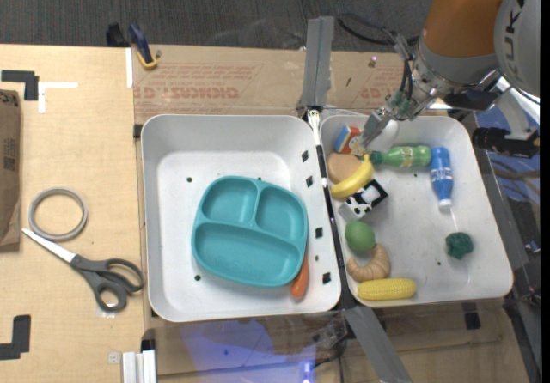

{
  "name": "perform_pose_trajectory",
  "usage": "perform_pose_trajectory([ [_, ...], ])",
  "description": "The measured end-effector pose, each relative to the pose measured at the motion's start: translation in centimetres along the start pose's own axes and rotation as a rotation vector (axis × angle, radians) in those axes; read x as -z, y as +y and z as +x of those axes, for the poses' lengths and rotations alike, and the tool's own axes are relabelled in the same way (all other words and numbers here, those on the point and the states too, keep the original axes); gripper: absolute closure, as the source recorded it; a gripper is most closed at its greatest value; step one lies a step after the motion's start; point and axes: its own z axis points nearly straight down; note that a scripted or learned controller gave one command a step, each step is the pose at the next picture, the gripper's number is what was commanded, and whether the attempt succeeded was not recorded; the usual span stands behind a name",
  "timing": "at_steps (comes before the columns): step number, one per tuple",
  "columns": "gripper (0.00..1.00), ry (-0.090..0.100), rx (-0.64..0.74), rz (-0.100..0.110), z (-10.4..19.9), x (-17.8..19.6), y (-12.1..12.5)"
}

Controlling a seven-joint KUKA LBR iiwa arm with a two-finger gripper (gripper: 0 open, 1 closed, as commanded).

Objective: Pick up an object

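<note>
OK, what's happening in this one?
The KUKA arm's end effector is reaching down into the right bin, near the banana and the green bottle. Nothing is visibly lifted. The left bin holds a teal divided tray with a carrot beside it.

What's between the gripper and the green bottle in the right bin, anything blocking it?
Nothing visible does. The gripper hangs at the green bottle's yellow-capped end, right above it. The banana lies just below that end, close beside it, and the blue bottle lies past the other end; neither sits between them.
</note>
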Motion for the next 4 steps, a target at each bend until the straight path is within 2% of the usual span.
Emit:
perform_pose_trajectory([
  [1,1.0,-0.001,0.414,-0.001,-4.9,-4.2,-5.8],
  [2,1.0,-0.001,0.39,-0.002,-0.6,-0.5,-5.9],
  [3,1.0,-0.002,0.291,-0.002,3.3,0.1,-1.4],
  [4,1.0,0.001,0.07,0.0,8.6,-2.1,-1.2],
])
